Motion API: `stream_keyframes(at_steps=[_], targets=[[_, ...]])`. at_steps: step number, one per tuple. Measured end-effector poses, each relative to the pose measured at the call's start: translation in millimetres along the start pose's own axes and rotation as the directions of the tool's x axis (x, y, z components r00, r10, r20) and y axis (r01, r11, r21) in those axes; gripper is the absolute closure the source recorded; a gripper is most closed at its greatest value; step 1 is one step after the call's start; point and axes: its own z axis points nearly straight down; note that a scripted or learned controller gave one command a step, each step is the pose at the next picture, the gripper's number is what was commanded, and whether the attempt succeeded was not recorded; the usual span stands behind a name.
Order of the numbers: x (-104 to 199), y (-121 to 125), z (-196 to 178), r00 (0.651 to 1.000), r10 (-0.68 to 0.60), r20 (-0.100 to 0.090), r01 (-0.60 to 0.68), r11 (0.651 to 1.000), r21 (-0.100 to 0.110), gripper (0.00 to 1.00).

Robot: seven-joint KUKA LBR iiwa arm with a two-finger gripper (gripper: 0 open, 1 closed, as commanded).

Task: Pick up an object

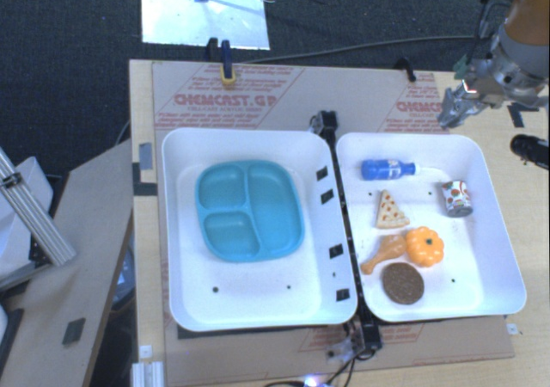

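The right bin (494,230) holds a blue bottle (387,169) lying on its side, a small can (456,198), a pizza slice (391,210), an orange pumpkin (424,246), a chicken drumstick (383,253) and a brown round patty (402,283). My gripper (453,108) hangs above the bench just beyond the right bin's far rim, up and right of the bottle. I see nothing between its fingers. The arm's orange band sits at the top right.
The left bin (185,291) holds a light blue divided plate (249,210). Black clips run along the seam between the bins. A cable crosses the bench behind the bins. A blue and yellow clamp (226,62) stands at the bench's far edge.
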Motion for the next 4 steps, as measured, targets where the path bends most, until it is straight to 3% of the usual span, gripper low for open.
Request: stream_keyframes(at_steps=[4], targets=[[218.0, -45.5, 24.6, 1.0, -0.002, -0.003, 0.002, 1.0, 0.007, 1.0]])
